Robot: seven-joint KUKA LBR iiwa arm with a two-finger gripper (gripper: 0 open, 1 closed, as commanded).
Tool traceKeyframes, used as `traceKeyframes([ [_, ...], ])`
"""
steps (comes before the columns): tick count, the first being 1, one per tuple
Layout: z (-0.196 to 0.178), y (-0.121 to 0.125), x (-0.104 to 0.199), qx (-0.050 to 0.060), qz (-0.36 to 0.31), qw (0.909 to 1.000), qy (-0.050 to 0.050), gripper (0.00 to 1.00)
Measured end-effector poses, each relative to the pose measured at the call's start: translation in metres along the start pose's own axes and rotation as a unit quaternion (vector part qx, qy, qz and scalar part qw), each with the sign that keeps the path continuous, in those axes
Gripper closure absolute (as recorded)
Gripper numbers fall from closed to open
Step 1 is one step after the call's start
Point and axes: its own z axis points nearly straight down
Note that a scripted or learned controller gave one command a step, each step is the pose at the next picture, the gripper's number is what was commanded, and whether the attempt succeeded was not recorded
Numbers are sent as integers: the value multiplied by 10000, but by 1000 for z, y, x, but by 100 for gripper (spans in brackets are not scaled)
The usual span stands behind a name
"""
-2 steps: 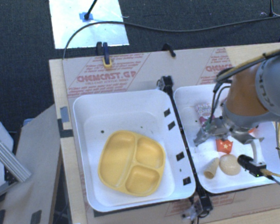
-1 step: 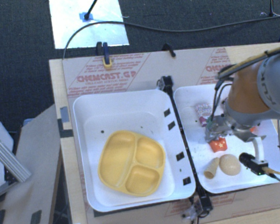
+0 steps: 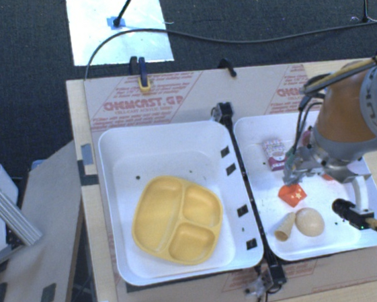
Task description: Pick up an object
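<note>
My gripper (image 3: 294, 174) reaches down into the right bin (image 3: 255, 139) from the right. Its tip sits directly over the top edge of a small orange-red piece (image 3: 292, 195) lying in the middle of that bin. A pink and white packet (image 3: 274, 151) lies just behind the gripper. Near the bin's front, a beige egg-shaped object (image 3: 310, 222) rests beside a tan cone (image 3: 284, 227). A sliver of something red (image 3: 328, 177) peeks out from under the wrist.
The left bin (image 3: 121, 154) holds a yellow divided plate (image 3: 176, 218). A black divider with clips (image 3: 240, 175) runs between the two bins. The grey arm with its orange band (image 3: 347, 118) covers the right bin's far right side.
</note>
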Motion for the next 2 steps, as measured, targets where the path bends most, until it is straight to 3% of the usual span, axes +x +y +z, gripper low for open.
traceKeyframes([
  [2,-98,-3,0,-13,-11,10000,-3,100],
])
